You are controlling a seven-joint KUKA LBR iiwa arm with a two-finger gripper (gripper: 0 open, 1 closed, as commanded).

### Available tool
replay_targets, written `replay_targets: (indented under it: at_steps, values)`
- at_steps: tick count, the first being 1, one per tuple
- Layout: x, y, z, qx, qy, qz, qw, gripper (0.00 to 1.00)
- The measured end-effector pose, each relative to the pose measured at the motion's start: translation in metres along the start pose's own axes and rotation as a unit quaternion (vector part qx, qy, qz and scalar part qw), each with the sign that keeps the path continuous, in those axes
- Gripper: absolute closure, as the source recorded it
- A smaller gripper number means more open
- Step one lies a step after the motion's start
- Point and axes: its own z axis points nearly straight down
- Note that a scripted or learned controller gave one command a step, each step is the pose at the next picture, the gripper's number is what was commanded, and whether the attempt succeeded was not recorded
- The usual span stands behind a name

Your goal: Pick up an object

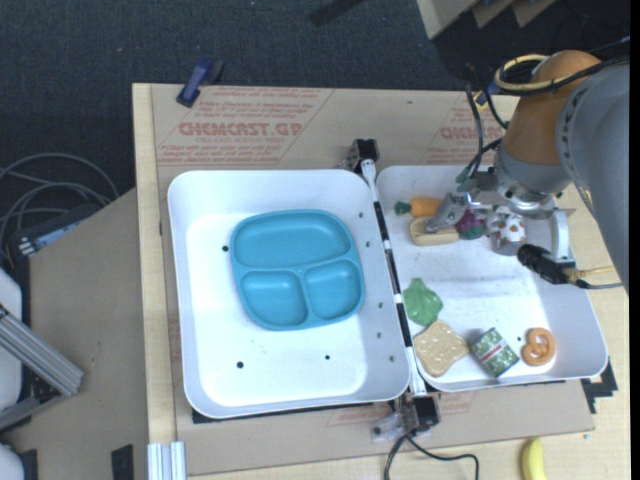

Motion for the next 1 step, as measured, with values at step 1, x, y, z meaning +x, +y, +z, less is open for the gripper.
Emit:
replay_targets:
  at_steps: [1]
  values:
    - [0.0339, 0.0203, -0.0011, 0.000, -0.002, 0.005, 1.0000, 0.00]
